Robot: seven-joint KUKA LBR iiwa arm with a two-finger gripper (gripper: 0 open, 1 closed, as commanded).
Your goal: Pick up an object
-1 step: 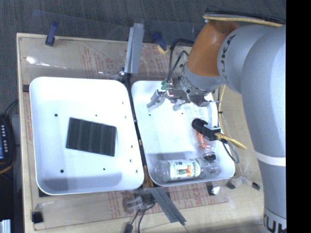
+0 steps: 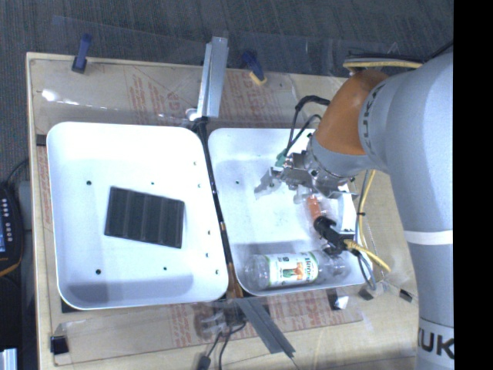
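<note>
1. A clear plastic bottle [image 2: 291, 271] with a colourful label lies on its side along the 6 o'clock wall of the right bin [image 2: 231, 206]. It looks like the likeliest thing to pick up. Being round and smooth, it would probably roll or squirt away if pinched off-centre.
2. The bottle rests against the bin's near wall, so a gripper coming straight down may strike the rim or find no room on that side.
3. A small orange object [image 2: 314, 206] lies at about 1 o'clock from the bottle, partly hidden beneath the wrist; what it is cannot be told. The arm could knock it.
4. The gripper [image 2: 271, 182] sits over the middle of the right bin, at about 11 o'clock from the bottle and well apart from it. Nothing is seen between its fingers; whether they are apart or together cannot be told.
5. Loose cables [image 2: 362, 253] hang near the bottle's 3 o'clock end and might snag.
6. A dark ribbed rectangular pad [image 2: 145, 216] lies flat in the left bin [image 2: 62, 153] on the desk [image 2: 108, 83]. It looks hard to pinch.
</note>
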